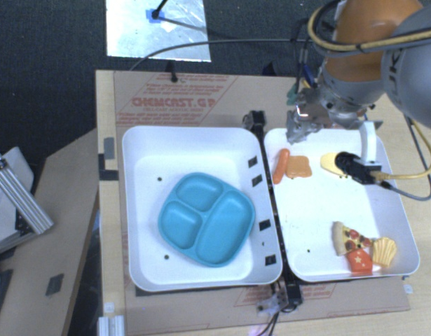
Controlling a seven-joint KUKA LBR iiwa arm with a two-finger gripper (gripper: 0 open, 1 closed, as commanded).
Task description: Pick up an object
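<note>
White plastic walls frame both bins on my bench, and I start at the near edge. In the right bin (320, 254), close to the front right corner, lie a pizza slice (347, 239), a red piece (360, 261) touching it, and a yellow shell-shaped piece (384, 250) just beside them. In the left bin (148, 159) sits a blue divided plate (207, 218) with three compartments, tilted toward the near wall. Farther back in the right bin, an orange carrot (279, 166) lies along the divider between the bins, with a tan flat piece (298, 166) touching its right side. To the right of those, a pale yellow piece (330, 162) rests near a black fitting with a yellow cable. My claw (300, 127) hangs above the far left corner of the right bin, just behind the carrot; whether its fingers are spread or pressed together I cannot tell, and I see nothing between them. Beyond the bins, a brown cardboard sheet (174, 96) covers the bench, and a silvery square (156, 21) lies on the dark floor.
</note>
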